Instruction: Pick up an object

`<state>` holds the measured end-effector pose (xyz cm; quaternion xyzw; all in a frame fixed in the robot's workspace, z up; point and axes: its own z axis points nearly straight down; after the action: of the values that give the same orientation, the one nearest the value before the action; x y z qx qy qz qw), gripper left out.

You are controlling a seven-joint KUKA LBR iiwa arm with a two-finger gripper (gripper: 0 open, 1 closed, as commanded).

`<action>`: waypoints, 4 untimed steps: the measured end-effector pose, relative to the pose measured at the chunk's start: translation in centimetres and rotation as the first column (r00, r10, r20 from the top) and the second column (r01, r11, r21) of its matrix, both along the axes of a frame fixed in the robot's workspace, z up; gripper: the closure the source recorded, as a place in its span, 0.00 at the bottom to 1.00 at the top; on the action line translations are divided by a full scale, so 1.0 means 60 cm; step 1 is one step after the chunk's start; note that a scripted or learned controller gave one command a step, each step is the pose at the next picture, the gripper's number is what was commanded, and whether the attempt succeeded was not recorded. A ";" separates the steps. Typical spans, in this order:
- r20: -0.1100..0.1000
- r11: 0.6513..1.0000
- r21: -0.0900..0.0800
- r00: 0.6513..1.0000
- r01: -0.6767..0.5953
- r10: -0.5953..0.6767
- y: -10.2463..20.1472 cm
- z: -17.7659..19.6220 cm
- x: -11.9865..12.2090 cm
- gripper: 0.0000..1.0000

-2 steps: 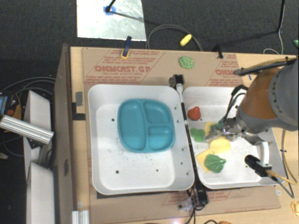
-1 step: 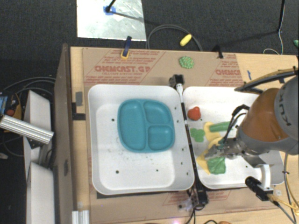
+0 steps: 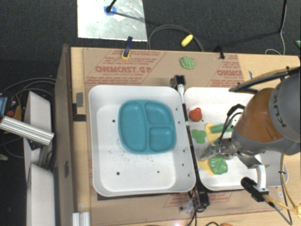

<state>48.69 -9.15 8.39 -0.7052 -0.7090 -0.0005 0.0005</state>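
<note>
The table [image 3: 141, 62] carries two white bins side by side. The left bin [image 3: 103, 173] holds a teal divided plate [image 3: 146, 126]. Over the right bin [image 3: 207, 98], the arm [image 3: 268, 119] has its end effector [image 3: 214, 150] low among small toys: a green leafy piece [image 3: 218, 165] just below it, a yellow piece [image 3: 217, 128], a red one [image 3: 195, 114]. Whether it is spread or pinching cannot be told.

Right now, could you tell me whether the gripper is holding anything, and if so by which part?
It cannot be told. The gripper is low in the right bin among the green leafy toy and yellow pieces, but no item visibly sits between its tips.
</note>
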 end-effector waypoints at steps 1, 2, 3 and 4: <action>0.013 1.000 -0.008 1.000 0.002 -0.002 -0.104 0.115 0.110 0.00; -0.005 1.000 0.003 1.000 -0.002 0.002 0.001 0.040 0.048 0.00; -0.002 1.000 0.000 1.000 0.005 -0.005 -0.016 -0.001 0.002 0.00; 0.018 1.000 -0.010 1.000 0.005 -0.005 -0.122 0.239 0.060 0.00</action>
<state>52.28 -16.47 22.74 -0.7069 -0.7073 -0.0033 -0.0093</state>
